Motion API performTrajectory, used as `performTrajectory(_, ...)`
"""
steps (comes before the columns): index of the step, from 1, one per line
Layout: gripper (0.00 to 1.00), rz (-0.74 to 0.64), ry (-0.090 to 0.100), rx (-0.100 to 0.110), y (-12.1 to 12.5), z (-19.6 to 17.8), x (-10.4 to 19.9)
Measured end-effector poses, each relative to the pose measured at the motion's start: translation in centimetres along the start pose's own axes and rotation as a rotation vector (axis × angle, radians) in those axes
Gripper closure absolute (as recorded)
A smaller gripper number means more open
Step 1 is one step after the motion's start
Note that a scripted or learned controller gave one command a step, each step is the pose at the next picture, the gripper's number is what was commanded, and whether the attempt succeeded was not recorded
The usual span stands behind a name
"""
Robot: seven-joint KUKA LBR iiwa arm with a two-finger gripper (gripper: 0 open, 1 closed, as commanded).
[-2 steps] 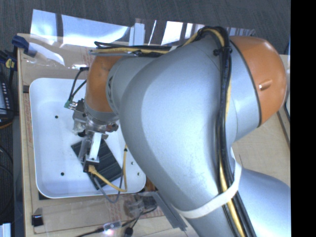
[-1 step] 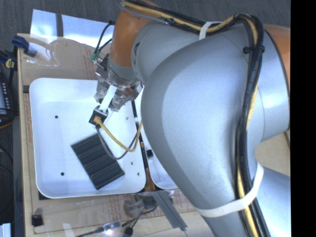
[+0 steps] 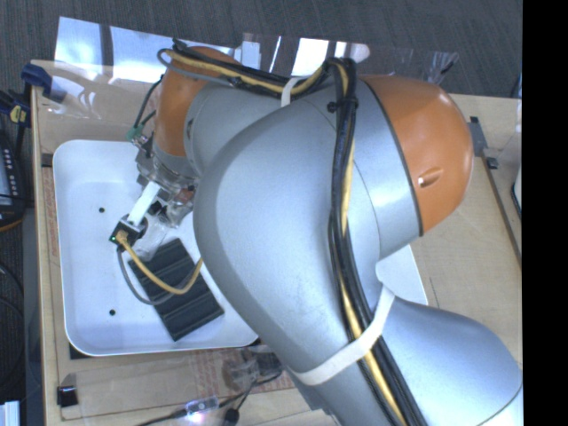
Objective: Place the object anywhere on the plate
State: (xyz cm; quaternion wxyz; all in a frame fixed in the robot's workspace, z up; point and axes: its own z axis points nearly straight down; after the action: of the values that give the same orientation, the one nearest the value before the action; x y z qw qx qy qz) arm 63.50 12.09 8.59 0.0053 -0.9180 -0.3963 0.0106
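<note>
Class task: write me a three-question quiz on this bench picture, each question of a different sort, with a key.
1. True or false: the arm reaches over the left bin.
2. Which lies in the left bin under the gripper? A) a dark ribbed slab B) a red ball C) a green cup
3. Fill in: the loop of cable over the slab is ____ in colour.

Key: 1 true; 2 A; 3 yellow.

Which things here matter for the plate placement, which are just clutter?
Job:
- gripper, over the left white bin
- dark ribbed block in that bin, possibly the object; no plate identifiable

Lying about:
- blue-handled tool at bench's far left corner
- cables at front edge
</note>
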Motion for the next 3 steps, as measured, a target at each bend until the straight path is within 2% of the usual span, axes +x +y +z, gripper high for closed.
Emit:
performTrajectory(1,1.0,0.379,0.018,-0.016,3.4,-14.9,-2.2)
performTrajectory(2,1.0,-0.553,0.006,-0.014,2.2,-13.1,-4.6)
performTrajectory(3,1.0,-0.547,0.006,-0.016,0.1,-10.2,-10.3)
